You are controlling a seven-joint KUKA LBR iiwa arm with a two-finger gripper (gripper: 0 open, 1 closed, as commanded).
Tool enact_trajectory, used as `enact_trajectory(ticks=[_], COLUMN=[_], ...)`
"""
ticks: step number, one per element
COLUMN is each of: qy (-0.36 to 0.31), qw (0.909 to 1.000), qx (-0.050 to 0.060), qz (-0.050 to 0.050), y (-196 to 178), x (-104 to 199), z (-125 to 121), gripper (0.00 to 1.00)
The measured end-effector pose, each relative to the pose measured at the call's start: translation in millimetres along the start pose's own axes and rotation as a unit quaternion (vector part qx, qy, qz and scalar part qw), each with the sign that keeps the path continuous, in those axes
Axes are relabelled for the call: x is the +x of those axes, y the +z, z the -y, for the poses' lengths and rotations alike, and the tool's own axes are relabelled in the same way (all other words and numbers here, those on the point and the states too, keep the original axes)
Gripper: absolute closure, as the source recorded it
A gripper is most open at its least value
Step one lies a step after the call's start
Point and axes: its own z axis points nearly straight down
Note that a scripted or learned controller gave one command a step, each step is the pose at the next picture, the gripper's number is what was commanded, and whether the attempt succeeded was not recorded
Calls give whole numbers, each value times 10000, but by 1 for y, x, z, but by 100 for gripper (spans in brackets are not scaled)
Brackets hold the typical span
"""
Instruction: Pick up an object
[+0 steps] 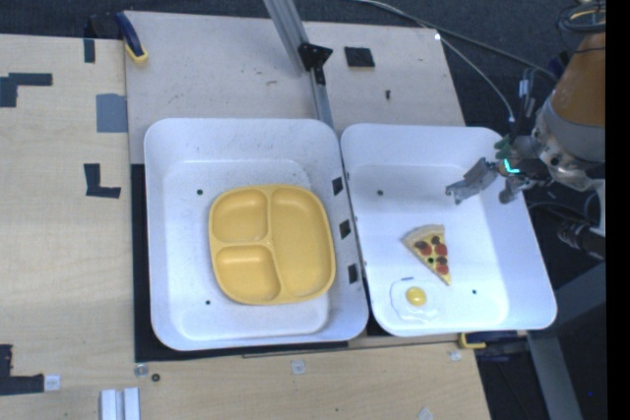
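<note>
Two bins on the desk. Left bin (167, 241): one yellow tray (271, 243). Right bin (512, 261): one pizza slice (431, 251), one fried egg (414, 297). Gripper (489, 184) hovered above the right bin's far edge, fingers spread, holding nothing.

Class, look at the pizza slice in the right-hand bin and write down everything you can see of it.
The pizza slice is a small toy wedge, probably plastic, with a tan crust along its upper edge, a yellow cheese face and several red rounds like pepperoni. It lies flat on the floor of the right bin, its tip pointing toward the lower right. A fried egg lies just below it, close but apart. Nothing touches the slice; the end effector hangs above and to its right.
</note>
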Motion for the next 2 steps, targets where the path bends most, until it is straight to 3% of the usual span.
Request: enact_trajectory(ticks=[1,2], qy=[-2,4], qw=[10000,10000], qx=[-12,9], qz=[4,2], y=[-1,56], x=[0,-3], z=[-1,9], gripper=[0,0])
